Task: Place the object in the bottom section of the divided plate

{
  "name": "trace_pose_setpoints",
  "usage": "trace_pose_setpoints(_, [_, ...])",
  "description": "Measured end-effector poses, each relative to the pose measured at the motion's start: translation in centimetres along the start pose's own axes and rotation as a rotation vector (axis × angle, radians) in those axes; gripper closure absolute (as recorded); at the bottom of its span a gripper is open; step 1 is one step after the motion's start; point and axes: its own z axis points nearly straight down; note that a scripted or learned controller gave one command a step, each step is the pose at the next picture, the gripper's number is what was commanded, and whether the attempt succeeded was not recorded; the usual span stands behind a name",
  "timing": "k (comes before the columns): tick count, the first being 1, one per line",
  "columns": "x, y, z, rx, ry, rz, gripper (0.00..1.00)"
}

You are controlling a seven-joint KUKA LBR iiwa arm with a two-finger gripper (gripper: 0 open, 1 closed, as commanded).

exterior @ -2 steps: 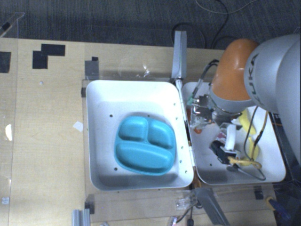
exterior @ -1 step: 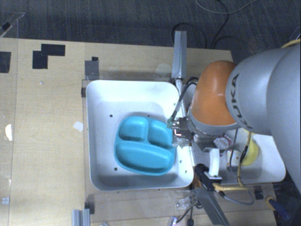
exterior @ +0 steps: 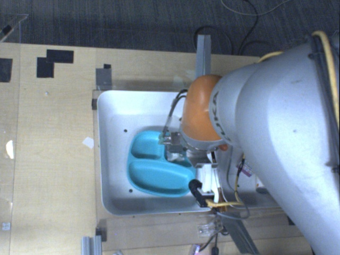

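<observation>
A blue divided plate (exterior: 154,169) is seen lying in the left white bin (exterior: 114,142), nearer its front right corner; the gripper (exterior: 172,147) is held over the plate's right rim, under the orange band (exterior: 199,110); its opening cannot be told; the object to be placed cannot be made out.

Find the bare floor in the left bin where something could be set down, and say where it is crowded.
Bare floor in the bin lies between its left wall and the blue plate, and along the far wall above the plate. A thin strip runs between the plate and the near wall. The right side is crowded: the arm and its wrist hang over the plate's right edge.
</observation>
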Motion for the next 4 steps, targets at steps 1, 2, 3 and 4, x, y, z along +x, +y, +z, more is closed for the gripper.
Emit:
trace_pose_setpoints(1, [5.2,0.7,0.3,-0.012,-0.001,0.3,1.0])
trace_pose_setpoints(2, [9.0,-1.7,0.2,-0.027,-0.01,0.453,1.0])
trace_pose_setpoints(3, [9.0,-1.8,0.2,-0.026,-0.011,0.453,0.0])
trace_pose_setpoints(4, [6.7,4.1,-16.1,0.012,-0.004,0.359,0.0])
